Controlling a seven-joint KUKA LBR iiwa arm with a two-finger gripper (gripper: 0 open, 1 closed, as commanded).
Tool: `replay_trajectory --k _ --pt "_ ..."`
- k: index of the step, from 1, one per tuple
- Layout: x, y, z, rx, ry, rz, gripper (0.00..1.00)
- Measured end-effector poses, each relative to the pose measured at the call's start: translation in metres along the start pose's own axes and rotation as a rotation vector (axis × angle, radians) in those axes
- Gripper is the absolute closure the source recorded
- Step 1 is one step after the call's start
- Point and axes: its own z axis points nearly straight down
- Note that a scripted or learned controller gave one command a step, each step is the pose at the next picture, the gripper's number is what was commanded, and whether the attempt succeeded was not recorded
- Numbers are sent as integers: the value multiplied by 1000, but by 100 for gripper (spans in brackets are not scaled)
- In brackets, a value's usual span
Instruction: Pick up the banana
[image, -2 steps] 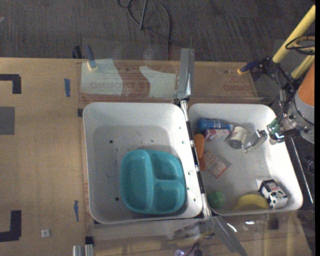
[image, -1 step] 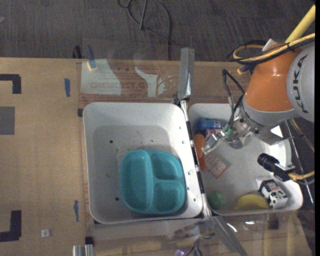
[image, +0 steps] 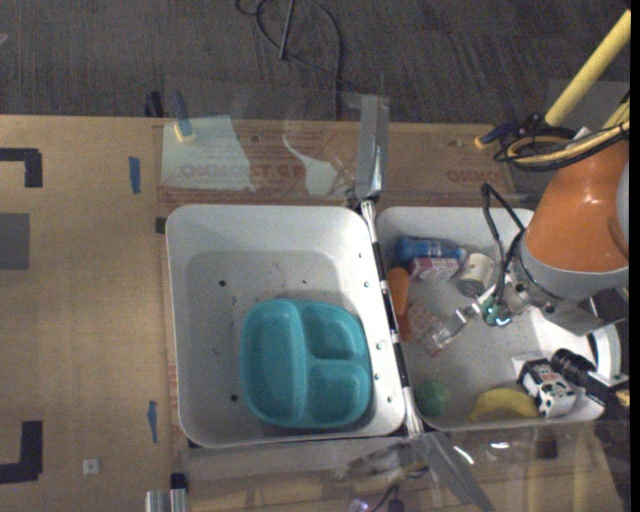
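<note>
The banana (image: 505, 403) lies at the right bin's (image: 470, 425) six o'clock edge, beside a green ball (image: 433, 396); the gripper (image: 497, 312) hovers toward twelve o'clock of it; its grip state I cannot tell; approach phase, I judge; next calls for descending over the fruit.

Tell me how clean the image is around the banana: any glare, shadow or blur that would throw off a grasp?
Camera view: the banana is evenly lit and readable, though soft like the whole frame; glare sits on the clear panel behind the bins, away from it; the arm looms blurred over the right bin, and the end effector is too indistinct to read.
</note>
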Motion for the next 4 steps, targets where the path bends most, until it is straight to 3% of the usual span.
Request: replay_trajectory --k 1,2,3,4 --pt "-5 -31 7 0 1 8 0" --pt "-2 -29 -36 -2 -2 179 0" --pt "-50 -52 76 0 1 -43 0" --pt "-106 38 15 -4 -3 347 0"
